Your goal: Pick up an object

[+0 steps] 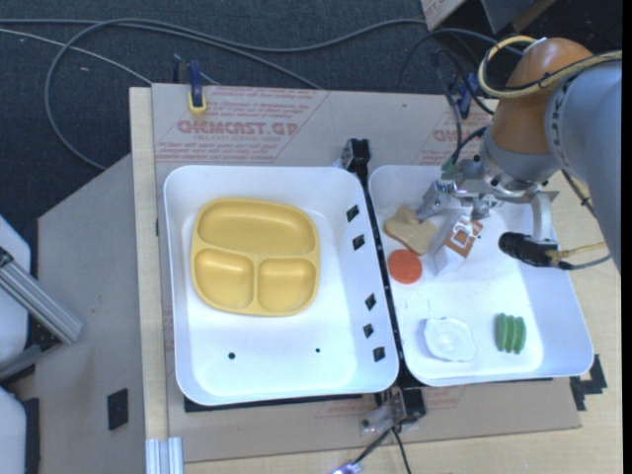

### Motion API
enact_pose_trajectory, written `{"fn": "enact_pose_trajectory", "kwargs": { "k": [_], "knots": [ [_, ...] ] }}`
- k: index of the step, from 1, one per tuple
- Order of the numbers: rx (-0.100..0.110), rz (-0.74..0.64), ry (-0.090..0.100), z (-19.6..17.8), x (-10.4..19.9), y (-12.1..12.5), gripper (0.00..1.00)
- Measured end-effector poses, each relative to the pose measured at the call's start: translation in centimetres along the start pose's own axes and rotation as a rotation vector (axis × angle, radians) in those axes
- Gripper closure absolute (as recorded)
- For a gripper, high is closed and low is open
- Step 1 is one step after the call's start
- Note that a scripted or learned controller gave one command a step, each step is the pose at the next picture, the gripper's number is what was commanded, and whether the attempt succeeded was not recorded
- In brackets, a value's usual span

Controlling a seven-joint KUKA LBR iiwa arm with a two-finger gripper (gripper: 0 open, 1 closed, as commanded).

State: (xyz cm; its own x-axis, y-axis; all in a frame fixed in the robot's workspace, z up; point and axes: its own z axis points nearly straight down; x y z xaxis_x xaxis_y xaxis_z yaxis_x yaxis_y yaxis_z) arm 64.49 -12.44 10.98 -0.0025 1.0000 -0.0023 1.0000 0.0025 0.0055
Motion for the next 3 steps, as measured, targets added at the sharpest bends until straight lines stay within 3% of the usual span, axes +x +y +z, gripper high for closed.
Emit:
{"fn": "enact_pose_trajectory", "kwargs": {
  "k": [1,2,3],
  "knots": [
    [0.0,0.002,0.001,2.3,0.0,0.2,0.0],
    [-0.004,0.001,0.003,0.9,0.1,0.4,1.0],
    [-0.001,0.002,0.001,-5.5,-0.3,0.9,1.0]
  ]
}}
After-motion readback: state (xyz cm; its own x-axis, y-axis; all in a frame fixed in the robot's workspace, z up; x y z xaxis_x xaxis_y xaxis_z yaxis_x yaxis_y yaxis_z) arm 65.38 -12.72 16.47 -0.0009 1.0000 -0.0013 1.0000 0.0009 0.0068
